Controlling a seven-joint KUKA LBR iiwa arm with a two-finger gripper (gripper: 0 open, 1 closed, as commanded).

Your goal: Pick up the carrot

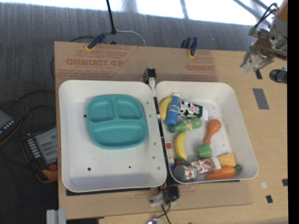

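The carrot [221, 173] is orange with a green tip and lies flat in the front right corner of the right bin [239, 120], against the front wall. A cheese wedge [227, 160] and a red-and-white packet [203, 165] touch it from behind. My gripper [252, 69] hangs above the bench at the far right, well behind the right bin and far from the carrot. Its fingers are open with nothing between them.
The right bin also holds two bananas [180, 146], a blue bottle [173, 109], a cow-print carton [192, 109], a green bottle [188, 125], an orange drumstick [212, 130], a green pepper [204, 150] and a can [180, 172]. A teal divided plate [117, 121] lies in the left bin [70, 171].
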